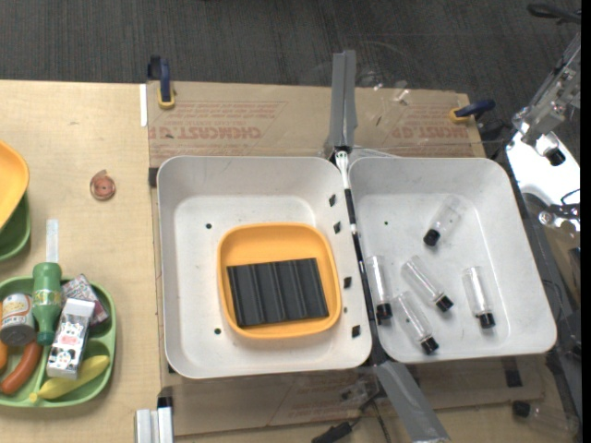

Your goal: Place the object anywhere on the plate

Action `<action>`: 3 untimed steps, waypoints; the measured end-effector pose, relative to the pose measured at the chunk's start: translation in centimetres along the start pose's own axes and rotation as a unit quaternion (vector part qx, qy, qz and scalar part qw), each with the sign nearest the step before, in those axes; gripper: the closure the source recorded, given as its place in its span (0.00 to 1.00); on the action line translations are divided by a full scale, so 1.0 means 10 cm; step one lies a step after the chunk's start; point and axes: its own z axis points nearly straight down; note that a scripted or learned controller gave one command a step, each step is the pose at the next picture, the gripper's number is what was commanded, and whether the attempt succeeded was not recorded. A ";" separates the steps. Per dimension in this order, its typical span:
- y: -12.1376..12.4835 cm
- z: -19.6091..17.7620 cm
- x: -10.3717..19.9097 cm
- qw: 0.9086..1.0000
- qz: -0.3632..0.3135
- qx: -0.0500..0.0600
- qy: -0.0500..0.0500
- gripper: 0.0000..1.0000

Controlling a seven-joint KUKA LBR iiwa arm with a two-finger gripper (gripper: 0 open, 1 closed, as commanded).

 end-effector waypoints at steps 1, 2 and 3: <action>-0.16 2.55 0.34 0.993 -0.117 -0.002 0.002 1.00; -0.12 0.98 0.21 0.976 -0.216 -0.001 0.000 1.00; 0.03 0.62 -0.04 0.942 -0.335 -0.001 -0.001 1.00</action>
